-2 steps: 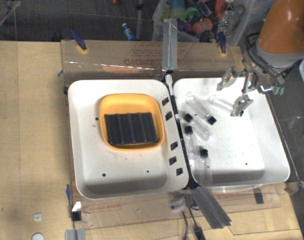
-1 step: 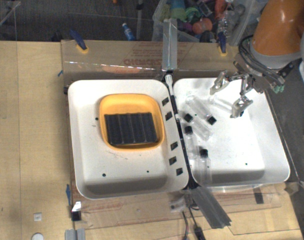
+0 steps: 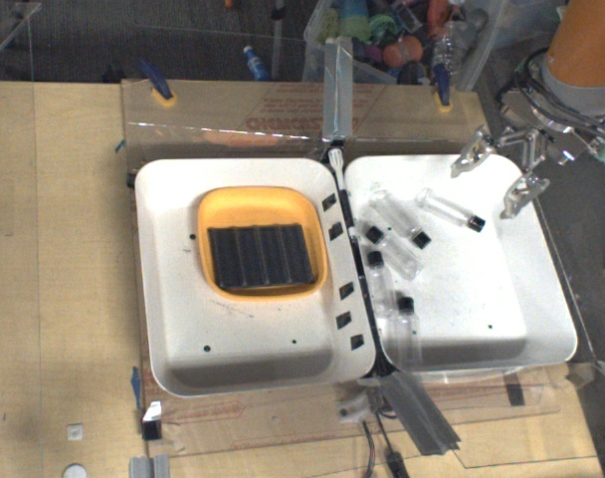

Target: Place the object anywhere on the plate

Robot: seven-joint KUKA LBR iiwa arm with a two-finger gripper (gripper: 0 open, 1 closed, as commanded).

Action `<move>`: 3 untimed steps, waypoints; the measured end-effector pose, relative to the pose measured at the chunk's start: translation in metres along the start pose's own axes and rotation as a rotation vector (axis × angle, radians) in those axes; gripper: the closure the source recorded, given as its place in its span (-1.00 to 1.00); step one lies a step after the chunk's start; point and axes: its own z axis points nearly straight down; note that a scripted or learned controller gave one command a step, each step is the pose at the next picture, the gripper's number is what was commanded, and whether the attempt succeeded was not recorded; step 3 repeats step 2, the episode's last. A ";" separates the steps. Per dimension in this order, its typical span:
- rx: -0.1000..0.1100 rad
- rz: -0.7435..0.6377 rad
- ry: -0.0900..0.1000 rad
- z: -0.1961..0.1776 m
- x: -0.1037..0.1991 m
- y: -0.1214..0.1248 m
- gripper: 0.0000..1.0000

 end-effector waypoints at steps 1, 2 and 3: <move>-0.006 -0.346 0.002 0.040 0.045 -0.046 -1.00; -0.004 -0.664 0.000 0.032 0.040 -0.048 -1.00; -0.004 -0.664 0.000 0.032 0.040 -0.048 -1.00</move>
